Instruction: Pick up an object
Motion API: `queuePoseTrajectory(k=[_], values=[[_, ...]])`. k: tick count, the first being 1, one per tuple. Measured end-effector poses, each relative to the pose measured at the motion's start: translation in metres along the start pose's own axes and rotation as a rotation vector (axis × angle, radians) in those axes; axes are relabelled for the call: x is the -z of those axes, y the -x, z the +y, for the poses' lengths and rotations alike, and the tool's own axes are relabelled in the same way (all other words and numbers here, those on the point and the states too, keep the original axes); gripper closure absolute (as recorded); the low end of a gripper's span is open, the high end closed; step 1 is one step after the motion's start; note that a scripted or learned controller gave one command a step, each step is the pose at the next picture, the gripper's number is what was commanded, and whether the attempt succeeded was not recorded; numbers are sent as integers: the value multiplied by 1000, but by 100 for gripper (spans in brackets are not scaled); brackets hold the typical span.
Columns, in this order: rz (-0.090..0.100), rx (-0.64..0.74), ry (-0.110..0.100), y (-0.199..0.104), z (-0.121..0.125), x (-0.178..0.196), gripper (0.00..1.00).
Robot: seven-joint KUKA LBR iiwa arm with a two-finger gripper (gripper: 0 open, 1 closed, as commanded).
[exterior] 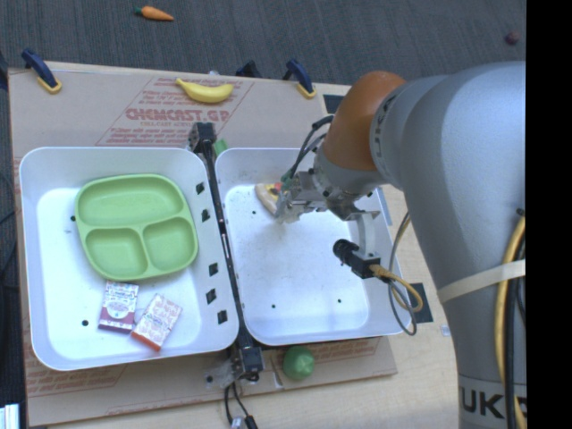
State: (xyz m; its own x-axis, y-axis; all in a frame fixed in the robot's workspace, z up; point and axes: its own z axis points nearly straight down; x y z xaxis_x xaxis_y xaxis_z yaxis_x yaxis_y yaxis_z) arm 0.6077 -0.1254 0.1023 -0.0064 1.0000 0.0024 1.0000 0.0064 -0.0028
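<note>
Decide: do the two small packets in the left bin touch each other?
Cannot tell. In the camera view the red-and-white packet and the orange packet lie side by side, edges meeting or nearly so; no plain gap.

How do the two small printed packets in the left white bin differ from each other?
The darker maroon-and-white packet lies nearly square to the bin's front wall, while the lighter red-and-white packet is turned at a diagonal. The maroon one sits further left; the lighter one sits right of it and closer to the front wall. Both lie flat in the left white bin, below the green divided plate, similar in size.
</note>
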Motion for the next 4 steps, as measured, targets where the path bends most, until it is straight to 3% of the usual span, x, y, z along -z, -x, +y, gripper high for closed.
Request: queuePoseTrajectory(k=[1, 2, 3, 4], values=[[0, 0, 0, 0, 0, 0, 0], [1, 1, 0, 0, 0, 10, 100], [1, 2, -1, 0, 0, 10, 0], [-2, 0, -2, 5, -96, -11, 0]])
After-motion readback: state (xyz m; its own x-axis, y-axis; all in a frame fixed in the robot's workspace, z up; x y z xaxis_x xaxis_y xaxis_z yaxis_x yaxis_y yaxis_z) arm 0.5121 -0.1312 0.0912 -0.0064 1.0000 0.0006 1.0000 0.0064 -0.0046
